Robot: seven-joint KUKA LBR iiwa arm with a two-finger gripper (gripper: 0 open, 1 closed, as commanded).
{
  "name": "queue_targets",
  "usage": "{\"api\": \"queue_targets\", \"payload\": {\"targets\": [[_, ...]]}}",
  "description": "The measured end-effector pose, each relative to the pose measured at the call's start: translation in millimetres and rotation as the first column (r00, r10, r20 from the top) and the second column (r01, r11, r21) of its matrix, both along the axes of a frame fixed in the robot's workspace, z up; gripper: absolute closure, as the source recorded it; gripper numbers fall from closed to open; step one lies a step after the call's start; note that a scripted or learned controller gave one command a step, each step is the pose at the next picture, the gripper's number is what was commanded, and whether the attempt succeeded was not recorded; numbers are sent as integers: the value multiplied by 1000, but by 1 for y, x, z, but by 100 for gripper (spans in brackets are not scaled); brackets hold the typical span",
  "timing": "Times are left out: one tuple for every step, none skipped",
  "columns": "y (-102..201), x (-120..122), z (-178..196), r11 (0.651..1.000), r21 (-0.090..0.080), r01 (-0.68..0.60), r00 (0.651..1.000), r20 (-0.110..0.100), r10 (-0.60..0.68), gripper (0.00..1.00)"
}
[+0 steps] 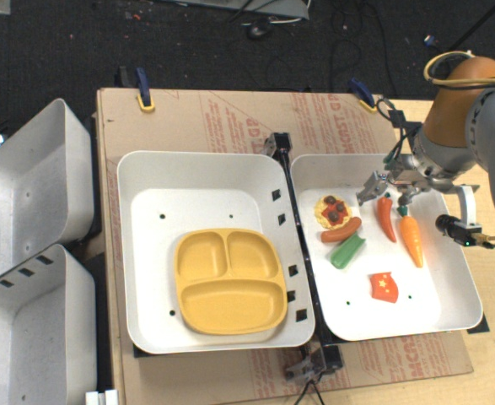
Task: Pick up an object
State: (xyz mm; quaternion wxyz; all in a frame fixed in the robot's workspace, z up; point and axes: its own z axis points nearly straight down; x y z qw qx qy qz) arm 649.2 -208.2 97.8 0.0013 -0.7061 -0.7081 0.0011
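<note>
Fingers: two-finger gripper [388, 191] spread apart, gripping nothing.
Position: above red chili pepper [386, 218].
Neighbours: orange plastic carrot [411, 240] just right of pepper; green pickle [347, 251] to its left.

— Where is the arm [470, 125] right now?

— It reaches in from the right side of the camera view, its grey body bulky at the upper right, with the orange band [454, 112] sitting above the wrist.

— And the wrist itself?

— It points down and to the left, angled toward the middle of the view.

— What about the gripper [388, 194]?

— It hangs low at the end of the wrist. Its two fingers [370, 190] are spread apart, one to the left and one to the right, with a clear gap between the tips. Nothing sits between them.
</note>
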Motion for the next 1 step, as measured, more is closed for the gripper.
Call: {"api": "queue_targets", "payload": {"targets": [[0,2,15,1000,-2,-2,1000,7,2,100]]}}
